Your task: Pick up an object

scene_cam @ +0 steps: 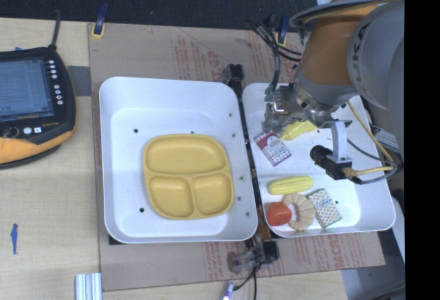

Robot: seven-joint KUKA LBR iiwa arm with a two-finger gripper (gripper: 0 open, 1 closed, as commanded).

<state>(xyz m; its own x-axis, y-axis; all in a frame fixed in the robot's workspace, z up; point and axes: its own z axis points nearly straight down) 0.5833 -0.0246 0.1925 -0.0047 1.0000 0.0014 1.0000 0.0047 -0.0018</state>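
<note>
My gripper [276,115] hangs low over the far left part of the right bin [371,206], under the grey arm with its orange band. Just in front of it lies a small red-and-white packet [273,148]. A yellow piece [297,130] lies to the gripper's right, partly hidden by the wrist. Further forward, a yellow corn cob [290,185] lies across the bin. At the near edge sit a red tomato-like piece [277,213], a tan ridged piece [300,211] and a checkered packet [324,208]. I see nothing lifted off the bin floor.
The left bin [120,154] holds a yellow divided plate [187,175]. A tablet-like pendant [31,102] with an orange edge lies on the bench at far left. Cables and a black fitting [328,161] hang from the wrist over the right bin.
</note>
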